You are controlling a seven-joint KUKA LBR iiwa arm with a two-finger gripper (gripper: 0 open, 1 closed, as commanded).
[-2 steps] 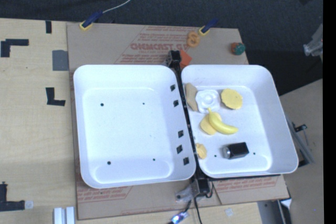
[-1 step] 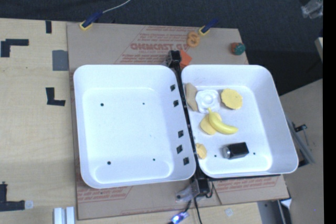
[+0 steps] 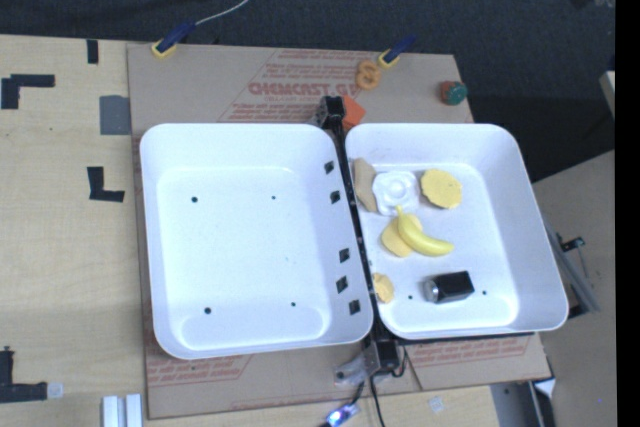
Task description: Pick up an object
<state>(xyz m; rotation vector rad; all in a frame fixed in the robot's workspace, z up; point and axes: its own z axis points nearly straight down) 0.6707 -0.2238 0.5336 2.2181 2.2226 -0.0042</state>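
Observation:
The right bin (image 3: 505, 165) holds several small objects near its left side. A yellow banana (image 3: 415, 237) lies in the middle. Above it sit a white round piece (image 3: 394, 187) and a yellow disc (image 3: 441, 189). A tan piece (image 3: 362, 183) leans by the divider. A black and silver block (image 3: 448, 287) rests near the front, and a small yellow bit (image 3: 383, 289) lies at the front left corner.
The left bin (image 3: 240, 245) adjoins the right one along a row of black clips (image 3: 342, 255). On the cardboard behind the bins lie an orange ring (image 3: 369, 74), a small teal and red thing (image 3: 454, 93) and two blue and yellow clamps (image 3: 172, 39).

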